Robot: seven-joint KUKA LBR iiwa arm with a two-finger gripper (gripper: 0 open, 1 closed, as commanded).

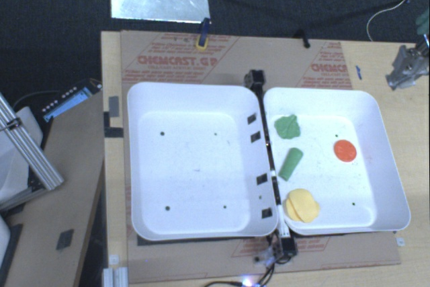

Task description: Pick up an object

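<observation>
At the far right edge of the camera view, above the bench and outside both bins, sits the gripper (408,69), a small grey shape cut off by the frame; whether it is wide or narrow I cannot tell, and nothing shows in it. Well apart from it, the right bin (376,111) holds four candidates: a green leafy piece (287,126) near the divider, a green cylinder (291,163) just below it, a yellow lump (302,205) near the front corner, and a red disc (345,150) alone toward the middle. The left bin (195,94) lies beyond. Judging ahead, the flat disc could slip a pinch, and the three pieces near the divider risk a wall collision or a double grab.
</observation>
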